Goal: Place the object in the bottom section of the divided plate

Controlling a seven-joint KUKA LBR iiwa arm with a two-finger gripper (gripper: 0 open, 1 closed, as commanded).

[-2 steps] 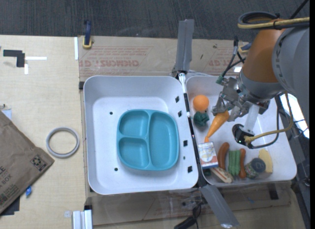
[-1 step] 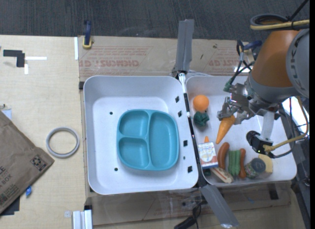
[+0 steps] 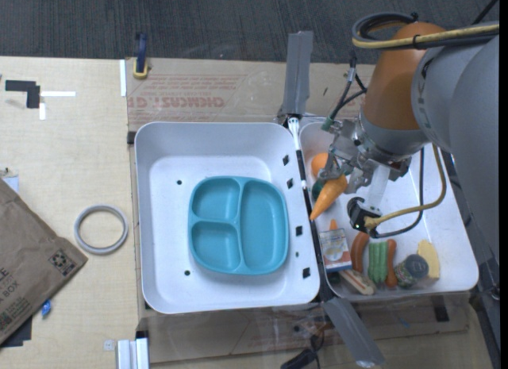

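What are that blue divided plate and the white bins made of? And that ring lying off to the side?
The blue divided plate looks like moulded plastic: one even colour, rounded ridges, a soft sheen. The white bins also seem plastic, smooth and thin-walled with rolled rims. The ring looks like a roll of tape, pale and dull, though I can't be sure.

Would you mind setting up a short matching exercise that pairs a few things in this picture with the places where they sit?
Things:
1. teal divided plate
2. toy carrot
3. tape ring
4. green toy vegetable

Places:
A. on the bench, to the view's left of both bins
B. lying among other toy foods in the right bin
C. just below the hand, over the right bin's left side
D. in the middle of the left bin

Pairs: 1-D, 2-C, 3-A, 4-B
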